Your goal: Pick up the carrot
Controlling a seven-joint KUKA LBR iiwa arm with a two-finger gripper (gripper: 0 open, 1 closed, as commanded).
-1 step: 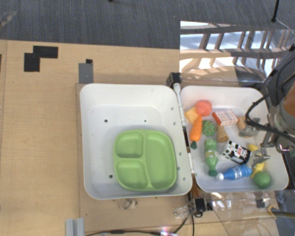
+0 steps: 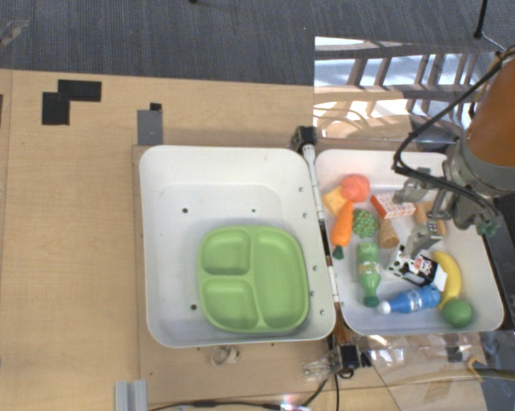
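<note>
Claw [image 2: 426, 229] above the right bin's middle, finger opening indiscernible. Left white bin [image 2: 180, 178] holds a green three-compartment plastic tray [image 2: 254, 278]. Right white bin [image 2: 490, 302]: small orange carrot [image 2: 343, 223] lying near its left wall, beside a green bottle [image 2: 368, 268], well left of the claw.

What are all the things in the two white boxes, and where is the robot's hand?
Divided plastic plate: one, light green, in the left white bin.
Toy carrot: one, orange, left side of the right white bin.
Round tomato-like toy: one, red-orange, above the carrot.
Small plastic bottle: one, green, below the carrot.
Plastic bottle: one, blue, lying near the bin's front.
Toy banana: one, yellow, right of the blue bottle.
Round ball-like toy: one, green, front right corner.
Hand: one, grey, above the right bin, apart from the carrot.
</note>
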